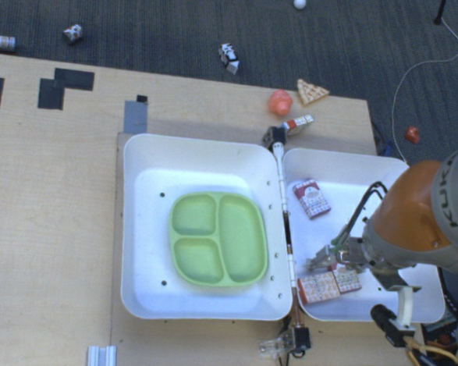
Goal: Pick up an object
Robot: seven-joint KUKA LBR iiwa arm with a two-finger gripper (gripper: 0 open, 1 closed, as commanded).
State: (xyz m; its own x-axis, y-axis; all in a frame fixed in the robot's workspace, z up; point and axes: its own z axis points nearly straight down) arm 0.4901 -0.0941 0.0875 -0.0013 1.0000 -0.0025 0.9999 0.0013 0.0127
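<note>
Claw (327, 259): low in right bin (417, 172), finger state cannot be determined | Red-white cards (329, 285): at bin's near-left corner, just beside claw | Red packet (311, 199): toward far-left corner | Left bin (140, 219): holds green divided tray (219, 239)

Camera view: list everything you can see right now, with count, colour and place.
Shallow white plastic bins: two, side by side on bench.
Green three-compartment plastic tray: one, left bin.
Small red-and-white packet: one, right bin, upper part.
Flat red-patterned cards: two, right bin, near front edge.
Orange-red ball: one, bench behind bins.
Triangular pizza-slice toy: one, bench edge.
Small white ball: one, floor.
Gripper: grey, above the cards; orange band behind.
</note>
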